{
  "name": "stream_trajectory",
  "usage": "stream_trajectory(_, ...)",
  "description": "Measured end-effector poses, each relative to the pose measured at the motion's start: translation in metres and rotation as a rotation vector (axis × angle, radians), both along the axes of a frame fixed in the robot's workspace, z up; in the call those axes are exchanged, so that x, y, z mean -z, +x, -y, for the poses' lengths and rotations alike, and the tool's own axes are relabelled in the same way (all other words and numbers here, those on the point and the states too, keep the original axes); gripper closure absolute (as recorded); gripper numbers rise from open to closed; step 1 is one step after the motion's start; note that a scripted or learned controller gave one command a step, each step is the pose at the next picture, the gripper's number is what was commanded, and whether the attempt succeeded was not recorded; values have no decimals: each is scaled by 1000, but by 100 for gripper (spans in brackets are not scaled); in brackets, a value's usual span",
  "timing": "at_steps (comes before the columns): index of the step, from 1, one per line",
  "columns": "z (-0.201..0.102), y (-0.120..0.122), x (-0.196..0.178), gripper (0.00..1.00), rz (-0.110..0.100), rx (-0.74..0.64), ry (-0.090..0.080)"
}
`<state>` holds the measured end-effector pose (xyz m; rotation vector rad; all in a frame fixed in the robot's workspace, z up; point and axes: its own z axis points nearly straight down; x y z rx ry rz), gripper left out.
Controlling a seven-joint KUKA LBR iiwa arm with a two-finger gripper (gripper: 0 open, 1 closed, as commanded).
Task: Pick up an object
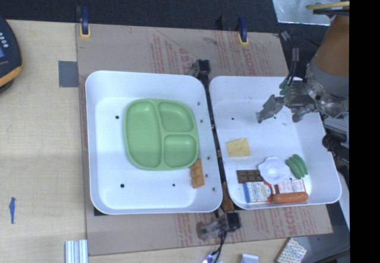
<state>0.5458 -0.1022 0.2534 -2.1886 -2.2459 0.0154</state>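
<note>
My gripper [279, 114] hangs over the upper part of the right bin [237, 92], fingers spread open with nothing between them. Below it on the bin floor lies a yellow cheese slice [238, 147]. Crowded into the bin's near corner are a brown chocolate bar [249, 176], a white fried egg [272, 168], a green pod [296, 165], a small blue and white carton [258, 192] and a red sausage [291, 197]. In the left bin [98, 137] a green divided plate [161, 133] lies flat, and a brown cracker [196, 174] rests by its lower right corner.
Both bins sit on cardboard held by blue clamps [84, 21]. A black divider rail [209, 113] runs between the bins. A yellow-edged device [7, 54] lies at the bench's far left. Bare bin floor lies around the gripper.
</note>
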Motion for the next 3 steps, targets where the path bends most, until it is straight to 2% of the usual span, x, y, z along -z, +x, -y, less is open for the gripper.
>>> stream_trajectory(1, -32, 14, 66, 0, 2, 18, 4)
stream_trajectory(2, 49, 96, 133, 0, 16, 23, -2)
stream_trajectory(3, 77, 37, 65, 0, 10, 27, 1)
